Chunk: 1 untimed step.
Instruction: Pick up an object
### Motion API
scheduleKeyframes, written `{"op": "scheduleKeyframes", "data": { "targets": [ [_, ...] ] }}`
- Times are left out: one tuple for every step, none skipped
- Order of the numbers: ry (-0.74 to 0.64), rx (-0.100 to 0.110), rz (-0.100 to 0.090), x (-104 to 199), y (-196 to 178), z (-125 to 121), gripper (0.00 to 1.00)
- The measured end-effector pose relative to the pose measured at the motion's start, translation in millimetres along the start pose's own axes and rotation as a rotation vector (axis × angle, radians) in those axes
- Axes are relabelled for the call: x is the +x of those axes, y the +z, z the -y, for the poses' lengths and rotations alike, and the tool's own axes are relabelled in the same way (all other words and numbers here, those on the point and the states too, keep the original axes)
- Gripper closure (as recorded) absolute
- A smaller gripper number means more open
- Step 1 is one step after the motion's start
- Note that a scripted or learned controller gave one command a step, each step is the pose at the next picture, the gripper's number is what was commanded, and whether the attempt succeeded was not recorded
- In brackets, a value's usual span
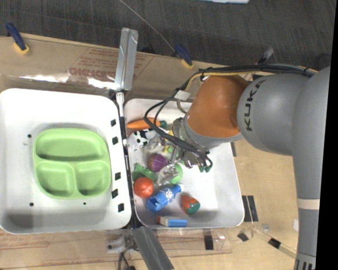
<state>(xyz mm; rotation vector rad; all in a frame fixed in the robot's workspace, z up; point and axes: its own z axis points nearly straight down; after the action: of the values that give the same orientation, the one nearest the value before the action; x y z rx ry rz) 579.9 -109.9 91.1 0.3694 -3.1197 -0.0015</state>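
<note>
Camera view has the gripper (167,167) down low in the right bin (230,186), right in the thick of the toy pile, and directly beneath it sits a purple toy (157,161) on a green leafy piece (175,174) — that looks like the candidate for this pick. Is the tool spread or closed? I cannot tell, the metal tip is lost in the clutter and nothing can be said to be held. By my reckoning these are small hollow plastic play-food pieces: light, stiff, smooth and rounded, so prone to squirting out sideways; a bite across the narrow middle of the purple one would be the safer hold. Just below the tool, a red tomato-like ball (143,187) to the lower left, and a blue bottle-shaped toy (163,197) almost straight under, touching its neighbours. A little further, to the lower right, a red and green piece (190,205), and beyond it near the bin's front wall a flat blue and red bar (172,222). Up and to the left of the tool, an orange carrot shape (139,124) and a black-and-white toy (137,139). Well off to the left, across the divider, the left bin (10,148) carries a green compartment tray (72,163).
</note>
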Motion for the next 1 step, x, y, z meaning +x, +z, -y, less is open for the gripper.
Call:
{"op": "scheduleKeyframes", "data": {
  "targets": [
    [-0.003,-0.001,0.0,-1.2,-9.2,-1.2,1.0]
  ]
}}
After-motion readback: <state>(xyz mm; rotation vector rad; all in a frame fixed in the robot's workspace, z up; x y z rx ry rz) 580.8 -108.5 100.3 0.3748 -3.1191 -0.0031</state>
